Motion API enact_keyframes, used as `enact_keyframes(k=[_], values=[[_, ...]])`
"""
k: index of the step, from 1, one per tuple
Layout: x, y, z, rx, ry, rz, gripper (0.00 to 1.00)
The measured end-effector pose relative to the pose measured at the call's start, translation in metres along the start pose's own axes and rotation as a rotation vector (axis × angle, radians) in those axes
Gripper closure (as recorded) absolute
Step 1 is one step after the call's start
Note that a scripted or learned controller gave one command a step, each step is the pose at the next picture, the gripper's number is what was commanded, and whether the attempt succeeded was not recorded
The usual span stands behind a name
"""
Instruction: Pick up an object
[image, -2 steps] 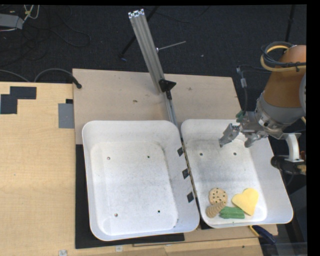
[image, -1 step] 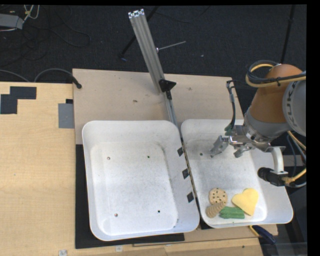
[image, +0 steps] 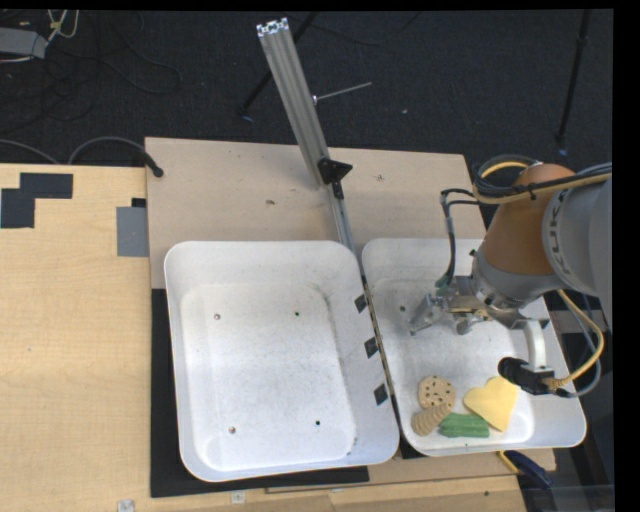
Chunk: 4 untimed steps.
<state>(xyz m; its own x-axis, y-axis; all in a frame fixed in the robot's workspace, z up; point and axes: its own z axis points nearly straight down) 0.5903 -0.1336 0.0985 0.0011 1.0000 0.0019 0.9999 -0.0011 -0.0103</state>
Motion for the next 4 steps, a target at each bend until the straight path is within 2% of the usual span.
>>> enact_keyframes(k=[1, 2, 3, 4], values=[[-0.002, 0.001, -0.014, -0.006, -0.001, 0.007, 1.00], [0.006, 0.006, -0.070, -0.013, -0.002, -0.002, 1.00], [0.005, 0.006, -0.111, -0.012, -0.002, -0.002, 1.00], [0.061, 0.008, -0.105, -0.006, 0.001, -0.005, 1.00]])
